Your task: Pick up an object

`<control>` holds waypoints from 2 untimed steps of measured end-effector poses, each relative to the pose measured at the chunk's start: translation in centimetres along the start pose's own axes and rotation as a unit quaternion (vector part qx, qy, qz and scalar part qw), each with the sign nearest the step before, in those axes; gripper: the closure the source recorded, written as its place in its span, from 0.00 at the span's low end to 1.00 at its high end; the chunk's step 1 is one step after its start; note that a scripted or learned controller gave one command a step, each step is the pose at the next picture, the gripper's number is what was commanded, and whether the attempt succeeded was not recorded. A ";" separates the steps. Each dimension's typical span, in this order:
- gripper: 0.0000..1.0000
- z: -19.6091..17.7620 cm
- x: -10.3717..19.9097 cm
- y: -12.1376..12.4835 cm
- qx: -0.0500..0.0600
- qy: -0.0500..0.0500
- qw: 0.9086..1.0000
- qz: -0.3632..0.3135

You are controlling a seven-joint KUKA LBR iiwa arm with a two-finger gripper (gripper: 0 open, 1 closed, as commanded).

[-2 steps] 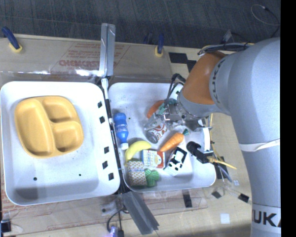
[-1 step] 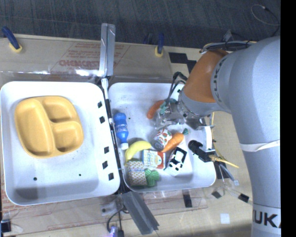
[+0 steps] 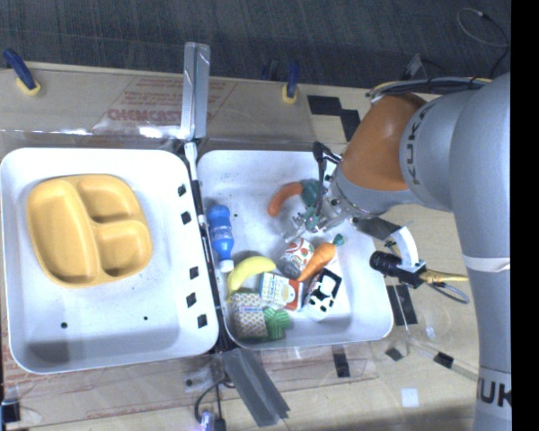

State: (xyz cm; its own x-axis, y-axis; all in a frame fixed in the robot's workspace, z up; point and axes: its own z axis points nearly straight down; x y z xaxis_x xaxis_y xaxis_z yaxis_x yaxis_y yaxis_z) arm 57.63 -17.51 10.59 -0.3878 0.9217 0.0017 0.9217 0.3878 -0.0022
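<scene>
Nearest the camera, at the front of the right bin point(image 3: 364, 326), lie a woven ball point(image 3: 244, 312) and a green block point(image 3: 277, 323), touching each other. Just behind them sits a small carton point(image 3: 275, 287), and to its right a white card with black squares point(image 3: 322, 294). A banana point(image 3: 249, 270) curves along the carton's left side. An orange carrot point(image 3: 315, 260) slants up from the carton toward the bin's middle, with a crumpled packet point(image 3: 296, 254) pressed against its left side.

Further back, near the bin's left wall, a blue bottle with a white cap point(image 3: 219, 229) lies on its side, cap toward the banana.

The claw point(image 3: 313, 215) is down in the middle of the right bin, just behind the carrot and packet. Whether it is apart, together or clamped on anything cannot be told; its tips are lost among the clutter. Beside it, to its left and slightly behind, a second orange piece point(image 3: 283, 197) lies on the bin floor.

The arm point(image 3: 449, 164), grey with an orange band, comes in over the bin's right rim.

Left of this bin, the left bin point(image 3: 90, 330) holds a yellow tray with compartments point(image 3: 90, 227) in its back half.

Behind both bins, the worktop point(image 3: 251, 106) carries blue clamps point(image 3: 21, 72) at its far edge.
</scene>
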 end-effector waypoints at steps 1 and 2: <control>1.00 -10.2 2.6 9.1 -0.001 -0.001 0.996 0.087; 0.00 -10.2 2.6 9.1 -0.001 -0.001 0.996 0.087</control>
State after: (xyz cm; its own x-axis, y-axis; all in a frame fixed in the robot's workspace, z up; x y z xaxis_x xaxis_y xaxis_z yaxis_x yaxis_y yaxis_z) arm 65.04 -11.59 20.78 -0.2226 0.9749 -0.0010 0.9749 0.2226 -0.0004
